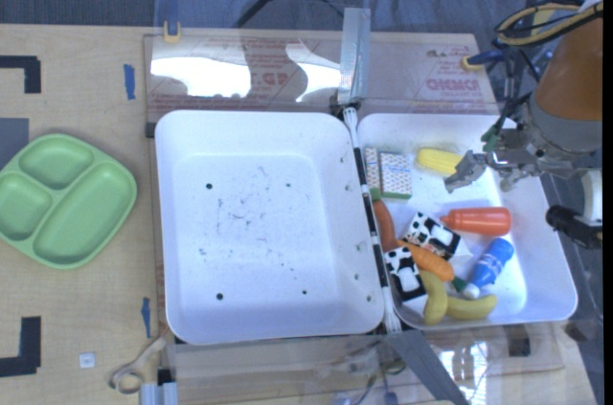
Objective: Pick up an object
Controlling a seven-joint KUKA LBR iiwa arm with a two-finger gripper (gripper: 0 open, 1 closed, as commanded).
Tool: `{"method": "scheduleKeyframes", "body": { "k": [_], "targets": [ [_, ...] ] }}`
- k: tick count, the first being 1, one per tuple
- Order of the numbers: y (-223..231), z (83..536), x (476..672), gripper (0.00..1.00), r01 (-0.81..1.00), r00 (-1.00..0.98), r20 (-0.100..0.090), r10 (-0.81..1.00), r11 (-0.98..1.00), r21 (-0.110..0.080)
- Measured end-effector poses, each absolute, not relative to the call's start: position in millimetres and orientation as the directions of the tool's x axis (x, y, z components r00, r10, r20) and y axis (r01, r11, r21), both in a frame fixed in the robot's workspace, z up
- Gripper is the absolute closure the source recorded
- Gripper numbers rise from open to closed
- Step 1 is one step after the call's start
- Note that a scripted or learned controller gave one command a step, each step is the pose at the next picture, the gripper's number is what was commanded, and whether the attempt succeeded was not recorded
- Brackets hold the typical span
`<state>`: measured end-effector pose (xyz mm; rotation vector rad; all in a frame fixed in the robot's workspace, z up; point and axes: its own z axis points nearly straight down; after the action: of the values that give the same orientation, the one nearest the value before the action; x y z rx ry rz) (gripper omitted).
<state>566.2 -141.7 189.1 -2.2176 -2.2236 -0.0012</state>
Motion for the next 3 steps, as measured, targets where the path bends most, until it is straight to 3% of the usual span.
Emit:
{"method": "scheduleKeyframes", "body": {
  "k": [1, 2, 3],
  "targets": [
    [-151, 137, 632.9, 0.0, 0.999, -0.05, -0.001, 0.999, 0.05, 0.003],
    [-178, 86, 642.9, 0.0, 0.968, -0.252, -0.001, 0.968, 0.252, 0.003],
    [-188, 86, 621.7, 0.0, 0.85, -0.526, -0.001, 0.85, 0.526, 0.002]
  ]
}}
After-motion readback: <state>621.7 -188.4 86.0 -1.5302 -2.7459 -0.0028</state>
